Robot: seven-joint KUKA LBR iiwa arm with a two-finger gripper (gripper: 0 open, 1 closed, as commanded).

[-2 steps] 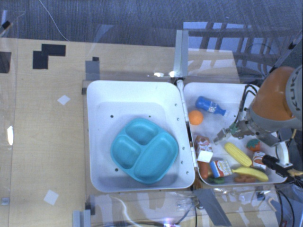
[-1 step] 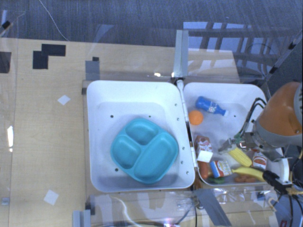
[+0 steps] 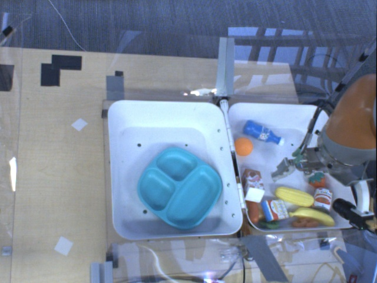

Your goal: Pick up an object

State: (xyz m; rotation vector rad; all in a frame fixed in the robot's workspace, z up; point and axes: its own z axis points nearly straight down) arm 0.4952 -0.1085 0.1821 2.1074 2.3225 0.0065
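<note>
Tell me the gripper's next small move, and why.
Probably lower straight down toward the corn. The gripper hangs above the right bin holding nothing, and the corn lies just below and to its right, nearest its tips.

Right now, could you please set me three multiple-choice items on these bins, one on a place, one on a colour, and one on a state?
1. Where does the divided plate lie?
A. left bin
B. right bin
C. on the bench

2. What colour is the bottle?
A. red
B. blue
C. green

3. How does the bottle rest?
A. upright
B. on its side
C. on the plate

Answers:
1 A, the plate sits in the left bin.
2 B, its body is blue with a white cap end.
3 B, it lies flat on the floor of the right bin, above the orange ball.
</note>
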